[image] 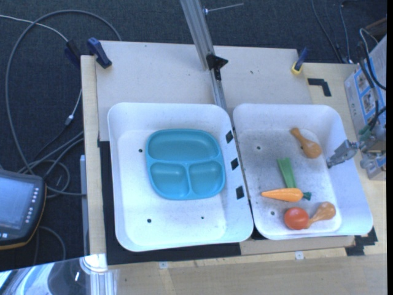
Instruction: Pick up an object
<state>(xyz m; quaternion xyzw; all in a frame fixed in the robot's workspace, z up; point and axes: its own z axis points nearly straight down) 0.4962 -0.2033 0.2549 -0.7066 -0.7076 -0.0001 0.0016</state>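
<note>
Camera view: jaws (341,154) at right bin's (350,183) rim, wooden drumstick (306,143) just left.

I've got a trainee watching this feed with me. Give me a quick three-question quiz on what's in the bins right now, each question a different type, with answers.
1. True or false: the blue divided plate lies in the left bin.
2. Multiple choice: which item lies directly next to the toy tomato? A) the green stick B) the lower wooden pear-shaped toy C) the upper wooden pear-shaped toy
3. Fill in: the toy carrot lies in the ___ bin.

Key
1. True.
2. B; it touches the tomato's right side.
3. Right; the right bin holds all five small items, and the end effector sits at its right rim, holding nothing visible.
</note>
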